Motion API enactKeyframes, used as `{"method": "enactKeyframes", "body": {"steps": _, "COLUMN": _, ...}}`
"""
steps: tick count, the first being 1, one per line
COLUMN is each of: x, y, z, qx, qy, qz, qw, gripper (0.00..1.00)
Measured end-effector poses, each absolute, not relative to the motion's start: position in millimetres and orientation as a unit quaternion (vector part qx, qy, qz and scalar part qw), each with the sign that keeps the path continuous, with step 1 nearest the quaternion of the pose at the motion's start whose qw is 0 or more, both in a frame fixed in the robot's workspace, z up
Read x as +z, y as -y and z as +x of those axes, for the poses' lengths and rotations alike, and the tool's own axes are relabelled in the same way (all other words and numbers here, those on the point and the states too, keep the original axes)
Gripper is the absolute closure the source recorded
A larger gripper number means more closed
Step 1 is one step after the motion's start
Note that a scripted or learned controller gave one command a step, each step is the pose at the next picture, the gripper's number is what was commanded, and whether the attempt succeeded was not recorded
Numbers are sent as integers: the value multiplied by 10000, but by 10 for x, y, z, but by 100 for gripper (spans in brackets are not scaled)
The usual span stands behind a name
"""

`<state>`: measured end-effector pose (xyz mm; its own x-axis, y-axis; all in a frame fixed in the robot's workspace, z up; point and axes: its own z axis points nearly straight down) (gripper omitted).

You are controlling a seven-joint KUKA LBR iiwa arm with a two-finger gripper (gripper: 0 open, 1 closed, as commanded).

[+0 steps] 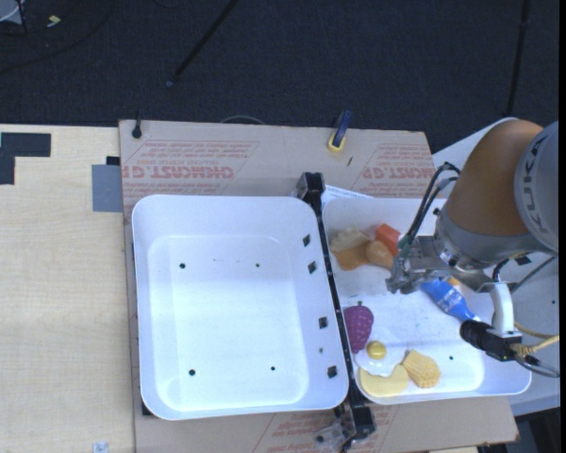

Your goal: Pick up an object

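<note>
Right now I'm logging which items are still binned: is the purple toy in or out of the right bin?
In. The purple toy lies on the right bin floor by its left wall, above the fried egg toy.

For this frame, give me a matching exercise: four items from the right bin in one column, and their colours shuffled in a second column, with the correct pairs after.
Items:
1. Bottle-like item beside the claw
2. Round fruit-like item by the divider
3. Block near the bin's far side
4. Corn-like piece at the near edge

Colours:
A. Yellow
B. Orange-red
C. Blue
D. Purple

Pairs: 1-C, 2-D, 3-B, 4-A
</note>
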<state>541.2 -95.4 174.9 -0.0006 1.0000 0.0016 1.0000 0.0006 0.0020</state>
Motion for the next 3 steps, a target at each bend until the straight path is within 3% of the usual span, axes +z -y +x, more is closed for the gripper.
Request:
{"method": "enactKeyframes", "body": {"steps": 1, "x": 874, "y": 919, "z": 5257, "qx": -21, "qy": -7066, "qz": 7076, "qw": -29, "gripper": 100}}
{"method": "enactKeyframes", "body": {"steps": 2, "x": 1940, "y": 429, "z": 5952, "qx": 50, "qy": -7091, "qz": 7051, "qw": 40, "gripper": 100}}
{"method": "enactKeyframes", "body": {"steps": 3, "x": 872, "y": 843, "z": 5420, "qx": -47, "qy": -7052, "qz": 7089, "qw": -49, "gripper": 100}}
